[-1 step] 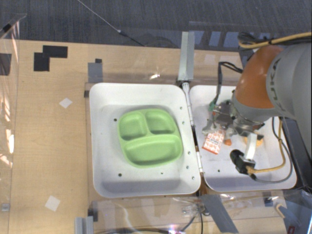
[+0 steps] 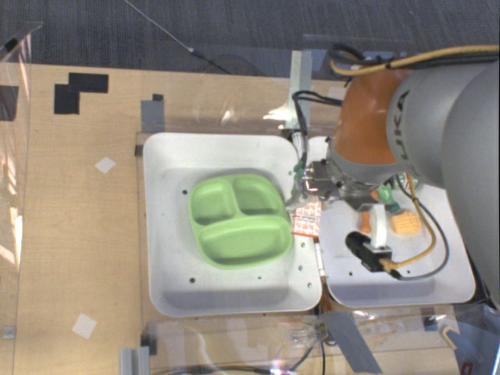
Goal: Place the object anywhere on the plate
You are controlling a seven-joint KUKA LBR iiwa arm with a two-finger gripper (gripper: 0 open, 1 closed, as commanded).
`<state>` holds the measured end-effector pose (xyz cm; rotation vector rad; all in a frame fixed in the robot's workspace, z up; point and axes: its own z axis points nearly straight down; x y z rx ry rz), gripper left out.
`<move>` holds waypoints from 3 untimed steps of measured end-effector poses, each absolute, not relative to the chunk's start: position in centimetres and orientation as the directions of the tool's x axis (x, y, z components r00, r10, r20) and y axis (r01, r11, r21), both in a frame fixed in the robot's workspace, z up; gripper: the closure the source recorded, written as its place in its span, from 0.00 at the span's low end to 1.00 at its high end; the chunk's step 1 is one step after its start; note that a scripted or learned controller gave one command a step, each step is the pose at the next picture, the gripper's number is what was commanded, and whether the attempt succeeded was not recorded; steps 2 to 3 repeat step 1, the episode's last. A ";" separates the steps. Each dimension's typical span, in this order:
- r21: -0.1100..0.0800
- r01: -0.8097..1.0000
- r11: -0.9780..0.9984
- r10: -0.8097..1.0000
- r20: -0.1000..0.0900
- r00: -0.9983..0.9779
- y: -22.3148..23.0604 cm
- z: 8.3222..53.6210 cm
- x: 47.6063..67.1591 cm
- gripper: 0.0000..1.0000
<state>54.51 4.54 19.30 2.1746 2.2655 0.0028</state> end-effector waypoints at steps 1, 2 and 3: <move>0.002 0.999 0.041 0.999 0.000 -0.041 4.5 19.3 54.5 0.00; 0.002 0.999 0.041 0.999 0.000 -0.041 4.5 19.3 54.5 0.00; 0.002 0.999 0.041 0.999 0.000 -0.041 4.5 19.3 54.5 0.00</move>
